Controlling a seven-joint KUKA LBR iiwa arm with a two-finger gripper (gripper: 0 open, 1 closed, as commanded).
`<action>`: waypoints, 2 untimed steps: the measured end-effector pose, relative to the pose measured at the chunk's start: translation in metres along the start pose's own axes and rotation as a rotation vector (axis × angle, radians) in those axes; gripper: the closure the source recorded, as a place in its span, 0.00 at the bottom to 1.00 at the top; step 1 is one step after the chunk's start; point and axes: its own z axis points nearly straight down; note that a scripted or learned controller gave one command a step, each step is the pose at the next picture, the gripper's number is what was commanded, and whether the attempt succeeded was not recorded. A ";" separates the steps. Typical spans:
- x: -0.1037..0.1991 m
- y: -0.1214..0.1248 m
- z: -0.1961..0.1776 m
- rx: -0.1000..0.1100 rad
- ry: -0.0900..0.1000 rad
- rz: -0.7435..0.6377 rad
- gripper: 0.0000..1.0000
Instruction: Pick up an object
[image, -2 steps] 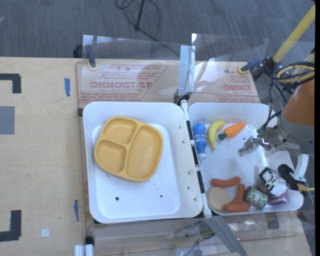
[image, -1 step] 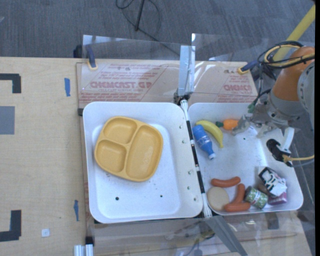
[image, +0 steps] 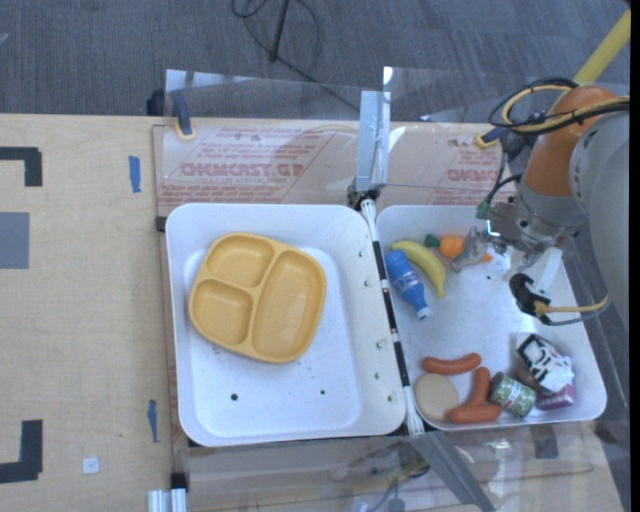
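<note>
My gripper (image: 480, 244) is low over the far part of the right bin (image: 590, 395), coming in from the right. Just left of it lies a small orange carrot-like toy (image: 452, 243) with a green tip; the two look close or touching, and I cannot make out a grasp. A yellow banana (image: 424, 262) and a blue bottle (image: 406, 281) lie further left, by the bin's left wall. Near the front lie two red sausages (image: 452, 364), a round tan cookie (image: 436, 396), a green can (image: 512, 394) and a black-and-white packet (image: 545, 365).
The left bin (image: 200, 400) holds a yellow divided plate (image: 258, 296). A black cable loop (image: 530, 295) hangs under the wrist over the right bin. The middle of the right bin is bare white floor. A clear wall stands behind both bins.
</note>
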 end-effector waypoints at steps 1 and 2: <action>0.032 0.002 -0.001 -0.029 0.018 0.128 0.00; 0.033 0.004 -0.015 -0.039 0.019 0.124 1.00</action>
